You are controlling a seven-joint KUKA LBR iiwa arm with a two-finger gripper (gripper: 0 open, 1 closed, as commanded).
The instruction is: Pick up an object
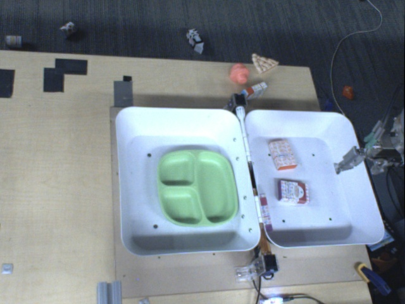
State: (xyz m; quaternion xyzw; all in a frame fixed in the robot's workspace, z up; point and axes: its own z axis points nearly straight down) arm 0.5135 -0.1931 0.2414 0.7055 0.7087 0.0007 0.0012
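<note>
Gripper: the gripper (352,159) sits over the right bin's (329,124) right rim — fingers spread apart, nothing between them.
Nearest target: red-and-white packet (292,191), lying flat near the bin's middle.
Second target: orange-and-white packet (282,154), just above it, apart.
Step advice: in my judgement, centre over one packet and close across its narrow sides — flat items slip easily.
Left bin: left bin (136,132) holds a green divided tray (197,187).

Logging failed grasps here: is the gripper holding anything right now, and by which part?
Nothing is held. The gripper sits at the right bin's right edge, apart from both packets lying inside.
</note>
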